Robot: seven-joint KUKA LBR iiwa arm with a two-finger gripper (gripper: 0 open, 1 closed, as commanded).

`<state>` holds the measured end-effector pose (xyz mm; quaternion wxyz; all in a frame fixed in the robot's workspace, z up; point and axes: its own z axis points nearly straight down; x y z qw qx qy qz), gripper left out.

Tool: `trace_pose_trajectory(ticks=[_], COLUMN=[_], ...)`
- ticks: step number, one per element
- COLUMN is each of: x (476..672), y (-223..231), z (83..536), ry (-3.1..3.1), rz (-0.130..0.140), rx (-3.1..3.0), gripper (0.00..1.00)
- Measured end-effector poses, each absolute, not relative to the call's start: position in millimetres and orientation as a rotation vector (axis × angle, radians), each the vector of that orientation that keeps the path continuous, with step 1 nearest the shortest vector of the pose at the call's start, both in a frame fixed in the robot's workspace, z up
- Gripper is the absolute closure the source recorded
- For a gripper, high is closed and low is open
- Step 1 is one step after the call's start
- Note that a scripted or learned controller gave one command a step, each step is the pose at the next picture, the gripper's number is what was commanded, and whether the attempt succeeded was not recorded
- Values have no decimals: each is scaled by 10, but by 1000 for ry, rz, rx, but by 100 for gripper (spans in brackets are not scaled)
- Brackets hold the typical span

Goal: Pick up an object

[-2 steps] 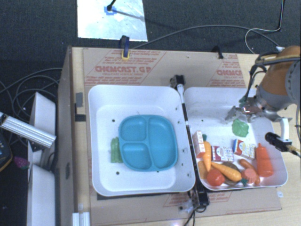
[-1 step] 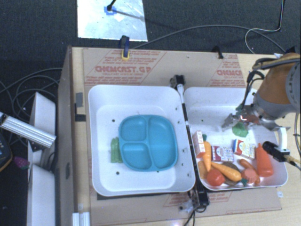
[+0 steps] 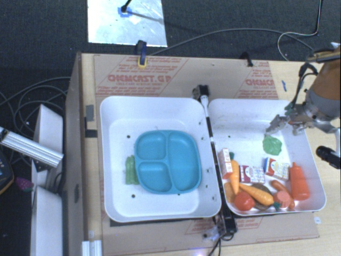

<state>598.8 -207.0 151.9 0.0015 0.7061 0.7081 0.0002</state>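
Observation:
The right bin [image 3: 250, 116] holds several toy foods along its near side. A green leafy piece [image 3: 272, 144] lies apart from them, nearer the bin's middle right. Among the rest are a red bottle [image 3: 299, 181], a carrot [image 3: 258, 194], a tomato [image 3: 244, 201] and small cartons [image 3: 251, 174]. My gripper [image 3: 287, 127] hangs over the right bin's far right part, just beyond the green piece. It is open, with nothing between its fingers.
The left bin [image 3: 117, 116] carries a blue divided plate [image 3: 167, 161] with a green block [image 3: 130, 170] beside its left edge. A black divider clamp [image 3: 209, 127] runs between the bins. Cables cross the floor at the left and back.

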Motion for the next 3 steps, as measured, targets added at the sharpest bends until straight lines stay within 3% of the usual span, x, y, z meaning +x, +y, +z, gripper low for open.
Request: trace_pose_trajectory(ticks=[1, 2, 3], x=[5793, 5627, 5728], y=[-1926, -2070, -2034], z=[841, 1669, 834], ry=[2223, 2222, 2225], rz=[2, 0, 0], rx=[2216, 2217, 2217], gripper=[0, 0, 0])
